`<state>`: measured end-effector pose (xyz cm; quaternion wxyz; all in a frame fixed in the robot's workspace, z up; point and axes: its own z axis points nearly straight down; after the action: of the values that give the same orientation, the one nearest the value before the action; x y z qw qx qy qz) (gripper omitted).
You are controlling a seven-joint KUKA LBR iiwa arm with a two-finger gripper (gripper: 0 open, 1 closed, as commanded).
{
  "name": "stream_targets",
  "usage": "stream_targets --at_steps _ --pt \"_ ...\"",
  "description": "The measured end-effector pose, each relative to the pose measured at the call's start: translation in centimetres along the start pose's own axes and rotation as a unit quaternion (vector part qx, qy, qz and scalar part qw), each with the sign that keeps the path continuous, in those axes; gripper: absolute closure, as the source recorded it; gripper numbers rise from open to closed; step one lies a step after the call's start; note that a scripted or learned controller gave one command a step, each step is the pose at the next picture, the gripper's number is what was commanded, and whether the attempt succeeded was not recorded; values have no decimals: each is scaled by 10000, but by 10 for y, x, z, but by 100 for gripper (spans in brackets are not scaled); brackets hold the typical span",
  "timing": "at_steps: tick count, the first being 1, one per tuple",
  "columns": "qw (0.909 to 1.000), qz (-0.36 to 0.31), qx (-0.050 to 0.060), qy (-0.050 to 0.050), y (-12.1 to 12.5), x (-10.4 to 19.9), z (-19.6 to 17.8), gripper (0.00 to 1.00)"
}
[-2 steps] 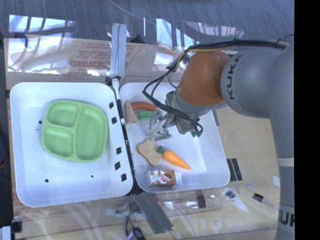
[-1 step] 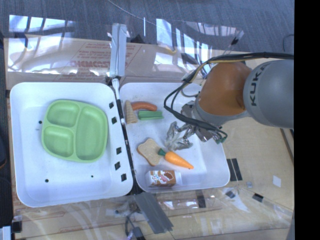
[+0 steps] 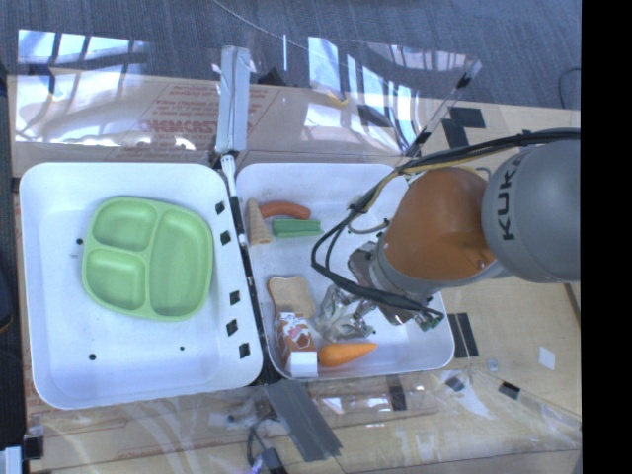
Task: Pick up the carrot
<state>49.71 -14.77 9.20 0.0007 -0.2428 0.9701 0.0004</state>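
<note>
Gripper: the metal two-finger gripper is down inside the right white bin, hanging just above the carrot. Honestly can't tell how it's set, it's a tangle of shiny bits and cables under the wrist. Nothing visibly caught in it.

Carrot: small orange tapered carrot, smooth and plasticky-looking, lying flat on the bin floor close to the near edge of the right bin.

Carrot direction: long axis runs roughly along that near edge, fat end toward the divider between the bins, thin tip toward the arm's side, tilted up a touch.

Neighbours: a red-and-white packet sits right against the carrot's fat end, a tan bread slice beyond it.

Left bin: light green divided plastic plate.
</note>
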Motion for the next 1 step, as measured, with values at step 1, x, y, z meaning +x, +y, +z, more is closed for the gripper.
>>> stream_targets --at_steps 1 --pt "9997 -221 14 -51 98 -122 -109 100"
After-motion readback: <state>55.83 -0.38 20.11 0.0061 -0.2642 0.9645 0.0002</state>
